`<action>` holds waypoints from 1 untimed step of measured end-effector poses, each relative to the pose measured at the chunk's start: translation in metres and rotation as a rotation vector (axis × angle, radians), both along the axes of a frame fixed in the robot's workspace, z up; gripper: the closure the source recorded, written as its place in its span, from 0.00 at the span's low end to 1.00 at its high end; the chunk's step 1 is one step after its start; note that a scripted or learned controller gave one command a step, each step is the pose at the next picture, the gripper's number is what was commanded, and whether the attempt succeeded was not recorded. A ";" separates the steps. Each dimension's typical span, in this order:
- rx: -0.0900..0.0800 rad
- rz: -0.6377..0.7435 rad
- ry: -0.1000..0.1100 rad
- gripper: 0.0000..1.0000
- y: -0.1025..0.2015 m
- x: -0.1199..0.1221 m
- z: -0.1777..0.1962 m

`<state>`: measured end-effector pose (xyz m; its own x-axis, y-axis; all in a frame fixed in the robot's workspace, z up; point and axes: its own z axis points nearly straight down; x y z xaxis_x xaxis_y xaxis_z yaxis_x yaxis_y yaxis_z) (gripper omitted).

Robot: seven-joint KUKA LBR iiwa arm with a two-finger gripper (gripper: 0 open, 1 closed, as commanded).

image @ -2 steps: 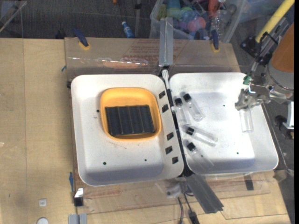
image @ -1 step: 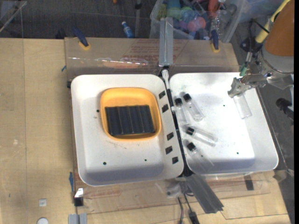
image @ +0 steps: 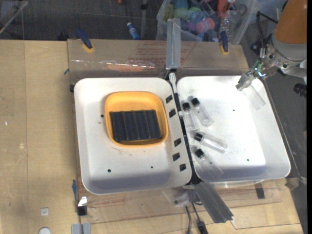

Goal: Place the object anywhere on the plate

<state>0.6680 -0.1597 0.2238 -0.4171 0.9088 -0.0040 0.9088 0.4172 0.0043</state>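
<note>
Two shallow white bins sit side by side on a wooden bench, viewed from above at a slant. The left bin (image: 92,172) holds an orange plate (image: 113,103) with rounded corners, placed near the bin's centre. A dark ribbed rectangular object (image: 135,126) lies flat on the plate, within its rim and slightly toward the near edge.

The right bin (image: 253,145) contains several clear plastic tubes with black caps. One tube (image: 201,112) lies near the dividing wall in the upper part of the bin; a second (image: 210,141) lies below it, pointing toward the bin's centre; another black cap (image: 199,153) sits just beside the divider lower down. All of these lie well apart from the plate.

The arm (image: 295,18) enters at the upper right corner, its orange band and grey wrist visible above the far right corner of the right bin. The gripper (image: 245,82) extends from the wrist down and to the left, tilted, with its tip over the bin's far right corner. A pale, translucent piece shows beside the tip, but it cannot be told whether the gripper is grasping anything or whether it is released or clenched.

A clear container of coloured items (image: 204,6) stands beyond the bins.
</note>
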 end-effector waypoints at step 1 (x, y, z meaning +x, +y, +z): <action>-0.001 0.163 -0.001 1.00 0.005 0.001 0.036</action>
<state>0.6686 -0.1546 0.2599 -0.5590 0.8291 -0.0058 0.8291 0.5591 0.0049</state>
